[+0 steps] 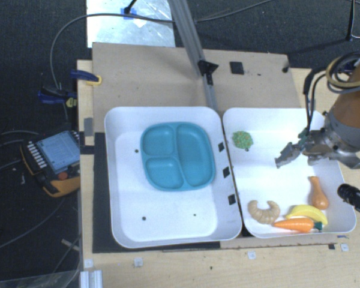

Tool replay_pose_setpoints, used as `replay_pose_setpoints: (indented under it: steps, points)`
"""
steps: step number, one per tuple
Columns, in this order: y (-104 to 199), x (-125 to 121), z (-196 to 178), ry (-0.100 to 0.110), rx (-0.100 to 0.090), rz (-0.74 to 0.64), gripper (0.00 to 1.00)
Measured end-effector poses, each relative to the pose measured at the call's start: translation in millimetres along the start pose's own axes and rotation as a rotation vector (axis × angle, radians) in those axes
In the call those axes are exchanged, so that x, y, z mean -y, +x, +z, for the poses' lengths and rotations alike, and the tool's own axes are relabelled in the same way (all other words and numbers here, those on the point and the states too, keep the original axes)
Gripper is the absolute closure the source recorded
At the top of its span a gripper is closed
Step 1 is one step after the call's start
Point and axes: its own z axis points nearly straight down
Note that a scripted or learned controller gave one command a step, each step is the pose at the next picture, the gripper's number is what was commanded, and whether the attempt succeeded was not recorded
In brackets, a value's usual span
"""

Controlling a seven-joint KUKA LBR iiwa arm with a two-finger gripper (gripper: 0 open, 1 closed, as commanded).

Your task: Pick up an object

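The right bin (258, 122) holds several toy foods. A green broccoli (242, 140) lies near its upper left corner. Along the front wall lie a tan croissant (264, 211), an orange carrot (297, 224) and a yellow banana (311, 213). A brown-orange pear (317, 192) lies just behind the banana. My gripper (286, 156) hangs over the middle of this bin, right of the broccoli and behind the pear, with nothing seen in it.
The left bin (123, 221) holds a blue divided plate (177, 156). A grey pole (189, 32) slants across the back of the bench. Cables and a handheld controller (54, 161) lie on the floor to the left.
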Motion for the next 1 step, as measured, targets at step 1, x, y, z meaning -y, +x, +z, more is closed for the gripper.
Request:
replay_pose_setpoints:
  steps: [1]
  points:
    - [-4.8, 1.3, 42.5, 0.002, 0.0, 0.004, 0.0]
